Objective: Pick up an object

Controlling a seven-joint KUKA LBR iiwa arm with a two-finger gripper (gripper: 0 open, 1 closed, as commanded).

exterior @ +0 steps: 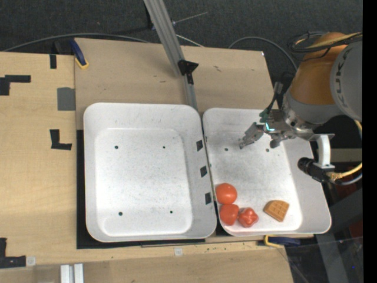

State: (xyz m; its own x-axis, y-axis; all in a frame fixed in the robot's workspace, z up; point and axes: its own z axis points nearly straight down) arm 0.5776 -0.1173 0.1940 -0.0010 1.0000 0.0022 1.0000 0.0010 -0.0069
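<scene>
Three small things lying in the right bin (306,217), all near its front edge: one orange-red ball (226,193) hard against the wall shared with the left bin, a second orange-red ball (229,214) touching it just in front, a red lumpy piece (248,217) beside that second ball on the side away from the shared wall, and a tan waffle-like piece (276,210) a little farther along, apart from the rest. None lifted, none between the jaws. Jaws (254,135) hovering over the back half of the right bin, well apart from the pile, pointing toward the shared wall; spread of the jaws impossible to tell at this angle, nothing seen gripped. Grey and orange arm (321,81) reaching in past the right bin's far side. Left bin (94,158) alongside, on the wooden desk (123,69). Slanted metal pole (168,31) rising behind the shared wall.
</scene>
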